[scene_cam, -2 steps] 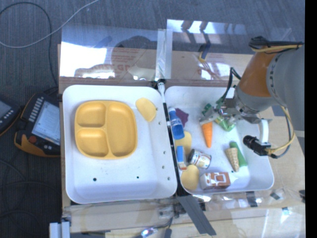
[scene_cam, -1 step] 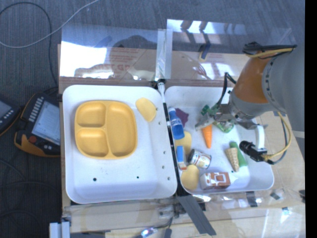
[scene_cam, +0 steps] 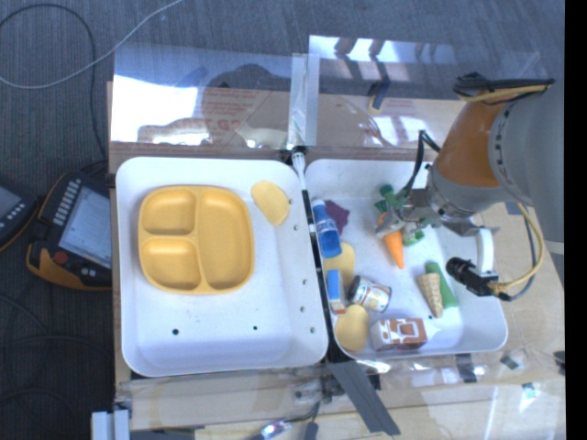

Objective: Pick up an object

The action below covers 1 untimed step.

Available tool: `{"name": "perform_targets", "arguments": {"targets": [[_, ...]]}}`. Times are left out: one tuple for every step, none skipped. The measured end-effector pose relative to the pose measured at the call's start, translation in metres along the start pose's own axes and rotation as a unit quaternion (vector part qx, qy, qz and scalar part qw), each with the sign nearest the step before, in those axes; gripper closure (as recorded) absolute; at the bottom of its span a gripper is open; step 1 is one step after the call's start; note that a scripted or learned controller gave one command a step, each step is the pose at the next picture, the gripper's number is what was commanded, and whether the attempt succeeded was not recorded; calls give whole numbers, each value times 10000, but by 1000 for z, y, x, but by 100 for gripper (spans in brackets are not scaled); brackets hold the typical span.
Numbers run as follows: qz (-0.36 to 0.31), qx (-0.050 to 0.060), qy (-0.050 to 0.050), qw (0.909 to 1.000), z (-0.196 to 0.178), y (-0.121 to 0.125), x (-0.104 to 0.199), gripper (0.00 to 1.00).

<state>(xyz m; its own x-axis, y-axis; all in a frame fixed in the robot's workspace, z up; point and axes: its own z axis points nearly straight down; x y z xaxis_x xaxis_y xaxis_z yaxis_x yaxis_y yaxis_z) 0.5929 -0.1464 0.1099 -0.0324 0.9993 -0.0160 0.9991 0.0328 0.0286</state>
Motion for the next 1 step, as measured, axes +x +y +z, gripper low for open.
{"name": "perform_targets", "arguments": {"targets": [[-425,141,74,9990,-93,65,55,100]]}}
